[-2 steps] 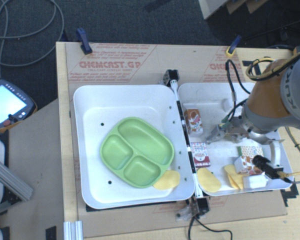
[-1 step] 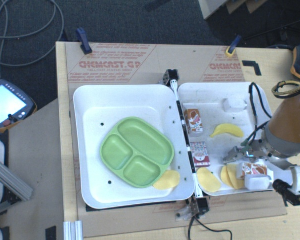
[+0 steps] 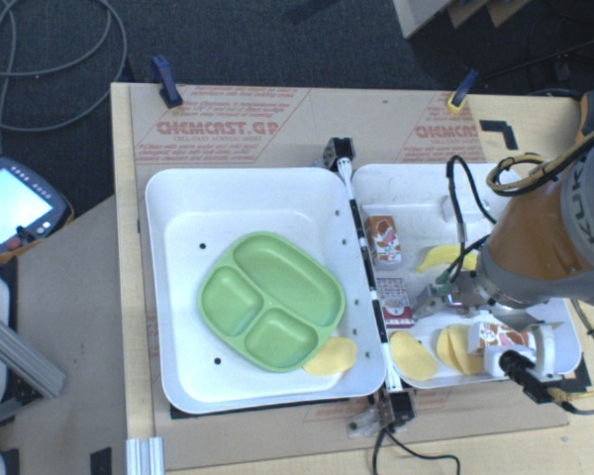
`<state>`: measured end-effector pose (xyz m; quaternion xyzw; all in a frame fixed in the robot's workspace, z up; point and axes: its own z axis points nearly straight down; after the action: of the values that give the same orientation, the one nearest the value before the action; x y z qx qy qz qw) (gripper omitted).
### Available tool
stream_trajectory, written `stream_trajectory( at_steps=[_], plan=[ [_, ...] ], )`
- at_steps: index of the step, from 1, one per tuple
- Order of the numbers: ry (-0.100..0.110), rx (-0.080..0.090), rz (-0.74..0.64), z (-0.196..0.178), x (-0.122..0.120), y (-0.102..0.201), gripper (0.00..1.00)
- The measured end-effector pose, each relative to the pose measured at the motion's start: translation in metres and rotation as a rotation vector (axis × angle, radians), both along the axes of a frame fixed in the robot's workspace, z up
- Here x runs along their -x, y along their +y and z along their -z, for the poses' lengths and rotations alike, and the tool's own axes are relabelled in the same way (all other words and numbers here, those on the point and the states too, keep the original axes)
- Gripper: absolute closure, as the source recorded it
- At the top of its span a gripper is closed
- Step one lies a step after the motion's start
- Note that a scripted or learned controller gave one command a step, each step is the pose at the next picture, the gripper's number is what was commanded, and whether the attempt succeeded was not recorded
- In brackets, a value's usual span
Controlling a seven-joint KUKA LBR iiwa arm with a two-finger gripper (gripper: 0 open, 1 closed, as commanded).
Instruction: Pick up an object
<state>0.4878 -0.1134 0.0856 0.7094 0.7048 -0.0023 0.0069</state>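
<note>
While the gripper (image 3: pixel 453 290), its grasp impossible to tell, hangs low in the right bin (image 3: pixel 416 178), a carton (image 3: pixel 394 301) lies just leftward.

green divided plate (image 3: pixel 270 301) | left bin | flat | yellow chip (image 3: pixel 331 356) at its corner
</note>
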Motion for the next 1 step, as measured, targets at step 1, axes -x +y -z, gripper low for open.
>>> stream_trajectory(
  at_steps=[1],
  plan=[
    [0.006,-0.012,-0.007,0.0008,-0.066,-0.0321,0.0]
  ],
)
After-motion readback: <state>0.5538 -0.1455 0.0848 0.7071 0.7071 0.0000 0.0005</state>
